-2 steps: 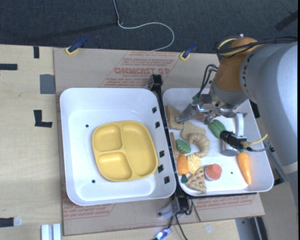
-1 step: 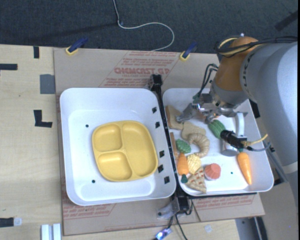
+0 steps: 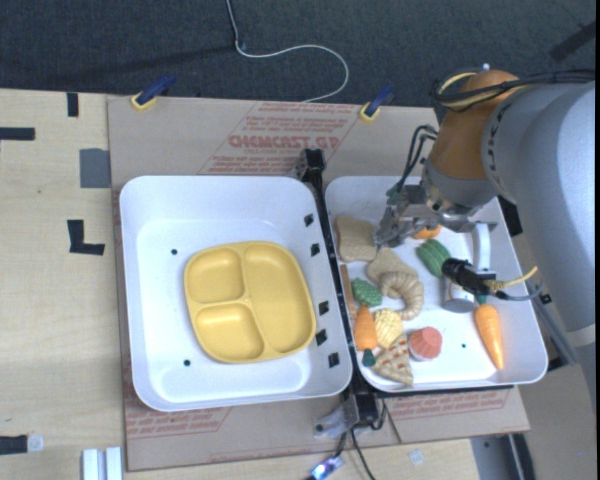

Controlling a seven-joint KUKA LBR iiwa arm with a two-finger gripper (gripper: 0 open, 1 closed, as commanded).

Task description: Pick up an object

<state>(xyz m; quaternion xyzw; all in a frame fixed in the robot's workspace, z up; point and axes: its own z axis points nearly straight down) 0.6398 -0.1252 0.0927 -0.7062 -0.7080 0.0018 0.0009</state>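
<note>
My gripper (image 3: 393, 228) hangs low over the upper left part of the right bin (image 3: 520, 368). It sits just right of a tan bread slice (image 3: 354, 236) and above a beige croissant (image 3: 400, 283). A green pickle (image 3: 432, 256) lies just to its right, and a small orange piece (image 3: 427, 233) peeks out beside it. Toy foods fill the rest of this bin: a green leafy piece (image 3: 365, 291), a small orange carrot (image 3: 364, 328), corn (image 3: 388, 325), a pizza slice (image 3: 393, 364), a red round piece (image 3: 427, 342) and a large carrot (image 3: 490, 334).
The left bin (image 3: 150, 218) holds a yellow divided plate (image 3: 248, 301). Black clips (image 3: 313, 163) join the two bins along their shared wall. The grey arm with its orange band (image 3: 470, 133) covers the right bin's upper right corner. A white cable (image 3: 290, 53) lies on the dark floor behind.
</note>
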